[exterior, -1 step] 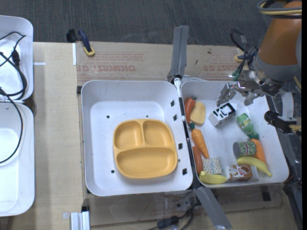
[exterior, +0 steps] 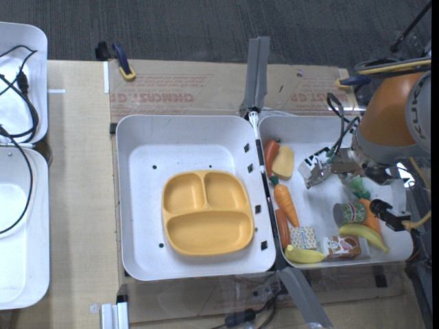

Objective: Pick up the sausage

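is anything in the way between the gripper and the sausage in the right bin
Partly. The sausage, seemingly the dark red piece, lies along the right bin's left wall. A carrot lies between its upper end and the gripper, and a cracker packet crowds its right side.

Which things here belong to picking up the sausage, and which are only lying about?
For the job: hand; sausage, probably the thin red piece by the left wall of the right bin.

Lying about: yellow plate, left bin, carrot, banana, can, clamp.
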Motion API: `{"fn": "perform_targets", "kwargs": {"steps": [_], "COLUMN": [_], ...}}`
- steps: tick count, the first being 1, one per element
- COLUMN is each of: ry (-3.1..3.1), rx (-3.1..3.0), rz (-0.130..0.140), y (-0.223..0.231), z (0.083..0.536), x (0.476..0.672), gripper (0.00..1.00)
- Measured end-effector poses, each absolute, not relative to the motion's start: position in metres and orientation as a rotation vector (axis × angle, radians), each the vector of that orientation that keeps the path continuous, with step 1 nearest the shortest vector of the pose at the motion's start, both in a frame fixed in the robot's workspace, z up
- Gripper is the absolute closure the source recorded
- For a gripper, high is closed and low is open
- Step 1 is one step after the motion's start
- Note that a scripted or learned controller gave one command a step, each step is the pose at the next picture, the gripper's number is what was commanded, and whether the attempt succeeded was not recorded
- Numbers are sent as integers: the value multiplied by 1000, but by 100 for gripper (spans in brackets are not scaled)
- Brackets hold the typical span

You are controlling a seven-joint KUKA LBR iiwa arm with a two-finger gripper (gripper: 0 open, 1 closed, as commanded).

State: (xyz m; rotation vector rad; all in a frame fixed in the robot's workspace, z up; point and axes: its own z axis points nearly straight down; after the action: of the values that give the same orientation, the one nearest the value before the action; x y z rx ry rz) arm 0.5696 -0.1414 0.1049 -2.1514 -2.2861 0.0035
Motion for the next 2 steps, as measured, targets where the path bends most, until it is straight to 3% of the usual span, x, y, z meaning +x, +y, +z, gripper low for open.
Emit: {"fn": "perform_targets", "kwargs": {"steps": [1,2], "ry": [-2456,-2651], "rx": [-1957,-1686], "rz": [1,-1], "y": [-146,-124], "z": [92,92], "x": [553,478], "gripper": [0,0]}}
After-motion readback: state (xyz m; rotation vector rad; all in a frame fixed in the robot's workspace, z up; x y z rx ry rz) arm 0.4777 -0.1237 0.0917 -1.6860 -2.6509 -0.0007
